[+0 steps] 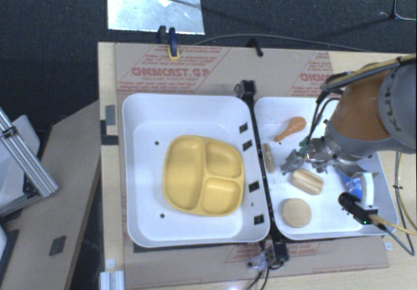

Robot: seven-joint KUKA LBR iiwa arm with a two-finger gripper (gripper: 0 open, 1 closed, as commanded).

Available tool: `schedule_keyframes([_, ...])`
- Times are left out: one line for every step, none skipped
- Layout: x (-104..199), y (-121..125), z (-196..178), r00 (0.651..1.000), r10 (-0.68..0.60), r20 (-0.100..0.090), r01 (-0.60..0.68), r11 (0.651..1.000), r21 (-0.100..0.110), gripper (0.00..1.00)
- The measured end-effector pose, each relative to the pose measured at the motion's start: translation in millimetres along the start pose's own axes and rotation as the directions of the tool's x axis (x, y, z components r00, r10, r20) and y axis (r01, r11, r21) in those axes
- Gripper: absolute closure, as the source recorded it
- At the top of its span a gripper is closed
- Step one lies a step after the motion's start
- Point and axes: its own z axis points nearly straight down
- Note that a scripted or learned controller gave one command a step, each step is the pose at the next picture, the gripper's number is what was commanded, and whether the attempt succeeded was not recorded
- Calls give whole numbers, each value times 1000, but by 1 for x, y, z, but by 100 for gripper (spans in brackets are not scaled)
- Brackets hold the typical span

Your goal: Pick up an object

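The right bin (273,109) holds several toy foods. A tan drumstick (290,128) lies near its back. A beige bread roll (307,182) lies in the middle and a round tan bun (296,212) sits near the front. A thin brown stick (268,157) rests along the left wall. A blue item (355,184) shows partly under the wrist. My gripper (294,161) hangs low over the bin, just left of and behind the bread roll, between it and the drumstick. I see nothing held in it.
The left bin (146,113) holds a yellow divided plate (203,174). A black divider with clips (255,165) runs between the bins. The arm (365,113) covers the right bin's far right side.
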Motion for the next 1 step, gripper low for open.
schedule_keyframes([0, 0, 48, 1000, 0, 1, 0, 1000, -1, 0])
